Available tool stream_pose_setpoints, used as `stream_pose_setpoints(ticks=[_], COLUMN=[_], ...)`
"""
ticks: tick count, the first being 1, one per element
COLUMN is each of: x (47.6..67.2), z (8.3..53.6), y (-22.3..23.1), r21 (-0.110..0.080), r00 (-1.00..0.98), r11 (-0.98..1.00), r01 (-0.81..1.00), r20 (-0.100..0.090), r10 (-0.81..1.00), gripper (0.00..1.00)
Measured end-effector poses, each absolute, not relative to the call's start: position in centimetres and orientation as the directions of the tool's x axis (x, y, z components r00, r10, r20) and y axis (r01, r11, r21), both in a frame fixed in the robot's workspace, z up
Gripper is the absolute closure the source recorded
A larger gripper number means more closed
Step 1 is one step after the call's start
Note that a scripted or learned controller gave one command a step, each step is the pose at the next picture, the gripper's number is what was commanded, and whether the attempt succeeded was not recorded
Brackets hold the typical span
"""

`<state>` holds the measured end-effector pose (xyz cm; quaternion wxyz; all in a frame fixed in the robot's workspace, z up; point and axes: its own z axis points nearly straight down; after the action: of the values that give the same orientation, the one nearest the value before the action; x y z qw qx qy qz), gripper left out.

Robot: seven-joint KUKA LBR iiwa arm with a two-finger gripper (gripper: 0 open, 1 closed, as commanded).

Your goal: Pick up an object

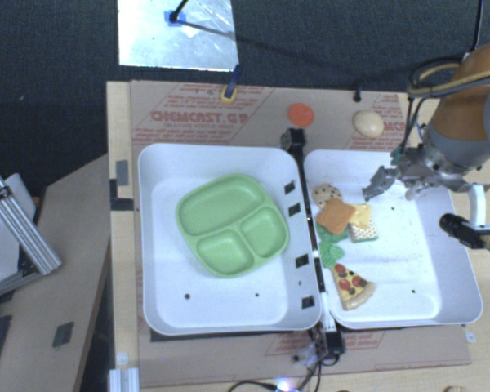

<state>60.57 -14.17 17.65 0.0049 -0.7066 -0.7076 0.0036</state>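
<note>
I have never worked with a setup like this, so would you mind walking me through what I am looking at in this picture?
This is a single camera fixed above a bench, looking down at a slant. The grey machine with the orange band entering from the right is a robot arm, and at its end is a two-finger gripper for picking things up. It hangs over the right bin, above its upper part, with nothing visibly between its fingers.

Two shallow white bins sit side by side. The left bin holds a green divided plate. The right bin holds toy food near its left side: a cookie, a slice of toast, a cracker, something green and a pizza slice.

Behind the bins, on the board, lie an orange disc and an egg-like object.
</note>
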Motion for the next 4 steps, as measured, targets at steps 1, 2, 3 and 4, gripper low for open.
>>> stream_pose_setpoints(ticks=[1,2,3,4], x=[60.9,61.2,61.6,61.9], z=[18.4,14.2,9.5,11.1], y=[-14.2,-13.9,-13.7,-13.7], r21=[0.002,-0.001,0.006,0.018], r00=[-0.004,-0.005,-0.002,-0.005], r11=[0.004,0.005,0.002,0.005], r01=[1.0,1.0,1.0,1.0], r20=[0.0,0.0,0.004,0.001], r10=[1.0,1.0,1.0,1.0], gripper=[0.0,0.0,0.0,1.0])
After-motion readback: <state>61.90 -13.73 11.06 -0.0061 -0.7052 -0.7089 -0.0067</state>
